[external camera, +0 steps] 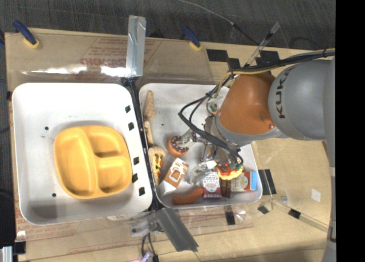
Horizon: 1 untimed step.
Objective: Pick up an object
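You've got the arm [296,104] coming in from the right and hanging low over the right bin [171,98], orange band [245,107] sitting right above the pile. The gripper [206,154] is down among the stuff, near the middle of that bin, but cables and the wrist cover it, so honestly you can't tell how the tool stands or whether anything is in it. Pickable things are all crowded along the near half of the right bin: a donut [177,146] just left of the gripper, a small orange-and-white box [176,174] below that, a sausage [187,197] lying along the bottom wall, a red-labelled packet [211,185] and a cupcake-looking toy [230,171] just right of it, touching or nearly so. A bread stick [149,107] lies up against the left wall, and something yellow [155,161] is tucked by the same wall lower down. Over in the left bin [34,101] there's a yellow divided tray [91,161] sitting flat, well apart from the gripper.
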### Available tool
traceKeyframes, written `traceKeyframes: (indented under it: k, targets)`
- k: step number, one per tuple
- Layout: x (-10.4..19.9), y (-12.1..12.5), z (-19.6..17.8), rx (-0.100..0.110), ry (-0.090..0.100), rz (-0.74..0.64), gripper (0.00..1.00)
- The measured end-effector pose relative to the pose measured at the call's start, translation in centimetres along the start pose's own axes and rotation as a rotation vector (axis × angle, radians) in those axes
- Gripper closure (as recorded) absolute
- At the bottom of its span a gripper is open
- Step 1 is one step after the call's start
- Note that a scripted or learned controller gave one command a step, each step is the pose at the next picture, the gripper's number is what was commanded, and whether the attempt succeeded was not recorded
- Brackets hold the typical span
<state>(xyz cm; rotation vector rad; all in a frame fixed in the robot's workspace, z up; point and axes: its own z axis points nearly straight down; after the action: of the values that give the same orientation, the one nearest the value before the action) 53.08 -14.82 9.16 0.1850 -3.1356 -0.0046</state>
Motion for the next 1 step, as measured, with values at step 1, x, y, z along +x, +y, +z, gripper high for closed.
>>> traceKeyframes:
  k: [1]
  targets:
    - [-1.50, 4.54, -0.37, 0.016, -0.002, 0.070, 0.00]
